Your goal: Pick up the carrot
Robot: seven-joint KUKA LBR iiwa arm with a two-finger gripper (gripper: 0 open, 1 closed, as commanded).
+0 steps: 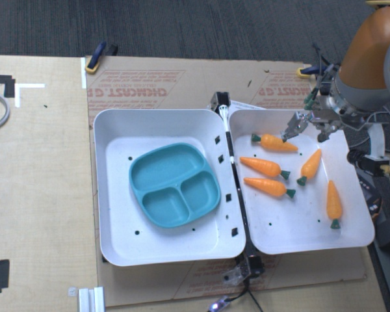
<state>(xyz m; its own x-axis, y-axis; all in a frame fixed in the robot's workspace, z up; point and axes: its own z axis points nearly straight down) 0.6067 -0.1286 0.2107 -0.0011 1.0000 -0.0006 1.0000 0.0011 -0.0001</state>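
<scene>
Over the right-hand bin (357, 236), at its far edge, you have the gripper (309, 129) hanging just above the floor, its two dark fingers spread apart with nothing between them. One fingertip (291, 133) sits right by the blunt end of the topmost carrot (277, 143), which lies roughly crosswise near the bin's back wall with its green stalk pointing towards the divider.

You have five carrots in that bin, so the task's target is ambiguous; the nearness of the open fingers suggests the topmost one is the pick. Below it two more carrots (262, 166) and (268, 186) lie almost parallel, stalks to the right, and a fourth (310, 164) stands slanted beside them. The fifth (334, 202) lies lengthwise near the right wall, well apart from the rest.

Your left bin (110, 194) holds a teal divided plate (174, 184), and it plays no part in this.

Because the arm (370, 51) comes in from the right, the wrist is tilted, so the fingers meet the carrot at a slant. Judging from that, you may need them centred over the carrot's body, not its tip, or it could squirt sideways on closing.
</scene>
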